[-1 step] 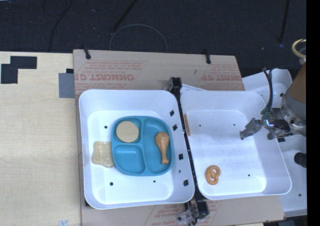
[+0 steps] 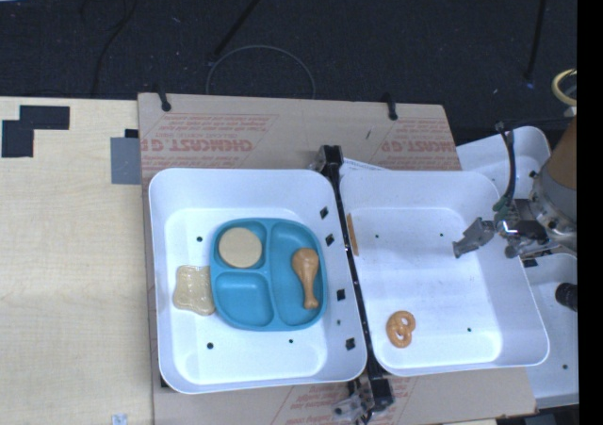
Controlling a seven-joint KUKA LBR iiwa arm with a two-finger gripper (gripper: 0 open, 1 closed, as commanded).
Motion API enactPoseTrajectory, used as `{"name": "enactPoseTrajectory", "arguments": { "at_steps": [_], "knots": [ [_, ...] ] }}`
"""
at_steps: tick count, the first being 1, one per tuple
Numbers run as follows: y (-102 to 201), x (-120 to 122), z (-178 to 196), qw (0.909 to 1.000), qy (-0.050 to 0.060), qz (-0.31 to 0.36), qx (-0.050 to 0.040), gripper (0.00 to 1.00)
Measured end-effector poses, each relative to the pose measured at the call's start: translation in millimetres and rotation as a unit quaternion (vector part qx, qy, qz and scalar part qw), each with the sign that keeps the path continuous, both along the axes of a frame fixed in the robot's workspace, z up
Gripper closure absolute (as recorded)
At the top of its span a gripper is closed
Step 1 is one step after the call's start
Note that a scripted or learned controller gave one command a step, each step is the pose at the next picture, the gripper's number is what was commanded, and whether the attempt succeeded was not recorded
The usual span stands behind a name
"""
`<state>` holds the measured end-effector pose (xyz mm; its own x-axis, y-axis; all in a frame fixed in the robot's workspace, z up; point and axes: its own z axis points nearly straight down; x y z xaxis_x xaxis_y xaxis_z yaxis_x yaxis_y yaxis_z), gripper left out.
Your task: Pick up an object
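— Right bin point(image 2: 528, 338)? 
— Glossy white plastic; twisted tan pretzel point(image 2: 401, 329) near front-left corner. 
— Gripper point(image 2: 468, 244)? 
— Grey metal, hovering at right wall, well apart from pretzel; finger state impossible to tell.

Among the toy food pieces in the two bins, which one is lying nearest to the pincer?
The pretzel. It lies in the right bin, the same bin the pincer hangs over; the round patty, drumstick and toast are in the left bin.

A: Arm point(image 2: 565, 169) cut off at right edge?
B: Yes. Hand point(image 2: 485, 237) too small and blurry, fingers unreadable.
A: Counter point(image 2: 66, 272)?
B: Clipped left and bottom.
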<state>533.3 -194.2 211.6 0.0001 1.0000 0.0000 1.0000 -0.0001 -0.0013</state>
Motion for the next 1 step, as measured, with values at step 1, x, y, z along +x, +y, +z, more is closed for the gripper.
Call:
{"name": "enactPoseTrajectory", "arguments": {
  "at_steps": [1],
  "knots": [
    [10.7, -2.1, -50.7, 1.0000, 0.003, 0.000, 0.0016, 0.00]
  ]
}}
